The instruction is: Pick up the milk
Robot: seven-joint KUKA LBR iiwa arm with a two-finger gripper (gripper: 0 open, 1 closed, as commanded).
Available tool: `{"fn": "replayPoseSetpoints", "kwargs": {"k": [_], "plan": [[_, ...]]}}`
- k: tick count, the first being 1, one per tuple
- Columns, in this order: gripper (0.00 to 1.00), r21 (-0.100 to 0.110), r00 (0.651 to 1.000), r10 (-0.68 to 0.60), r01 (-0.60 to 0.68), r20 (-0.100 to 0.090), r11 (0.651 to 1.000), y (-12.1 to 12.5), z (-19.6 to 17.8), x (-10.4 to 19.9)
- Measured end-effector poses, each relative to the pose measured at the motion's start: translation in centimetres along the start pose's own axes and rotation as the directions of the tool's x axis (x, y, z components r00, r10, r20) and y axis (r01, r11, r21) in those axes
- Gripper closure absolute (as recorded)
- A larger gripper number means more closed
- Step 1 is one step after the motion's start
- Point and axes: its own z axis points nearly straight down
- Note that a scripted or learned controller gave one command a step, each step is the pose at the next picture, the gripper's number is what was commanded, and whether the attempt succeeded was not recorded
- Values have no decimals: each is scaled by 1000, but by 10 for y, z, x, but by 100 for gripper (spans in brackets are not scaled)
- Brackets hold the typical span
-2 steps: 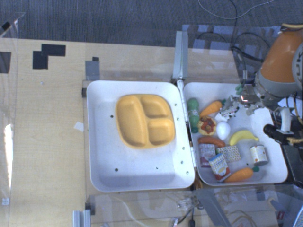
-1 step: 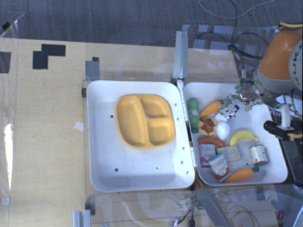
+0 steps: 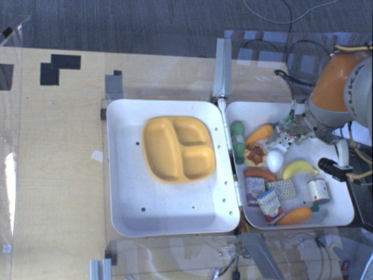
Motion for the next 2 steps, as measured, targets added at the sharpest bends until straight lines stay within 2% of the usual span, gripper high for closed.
{"fn": "replayPoseSetpoints", "kwargs": {"k": [1, 2], "plan": [[100, 12, 1000, 4, -3, -4, 1000, -2, -7, -2], [100, -6, 998, 55, -55, 3, 998, 21, -121, 14]]}}
